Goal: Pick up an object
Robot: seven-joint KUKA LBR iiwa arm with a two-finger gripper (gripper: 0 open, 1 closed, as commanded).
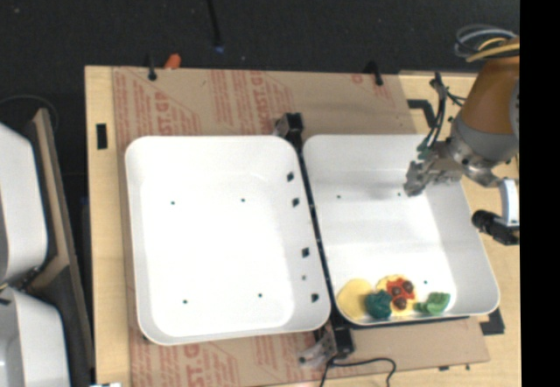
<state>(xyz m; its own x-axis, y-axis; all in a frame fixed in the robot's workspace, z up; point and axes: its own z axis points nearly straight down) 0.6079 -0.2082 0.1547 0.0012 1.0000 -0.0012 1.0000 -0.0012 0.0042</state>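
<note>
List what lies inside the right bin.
In the right bin, along its near edge, lie a yellow piece, a teal one, a red one and a green one. The gripper hovers above the far part, covering some floor.

Small toys, clustered, right bin's near edge

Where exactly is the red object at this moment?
The red object lies in the right bin, near its front edge, on a yellow object. A teal object is at its left, a green object at its right.
</note>
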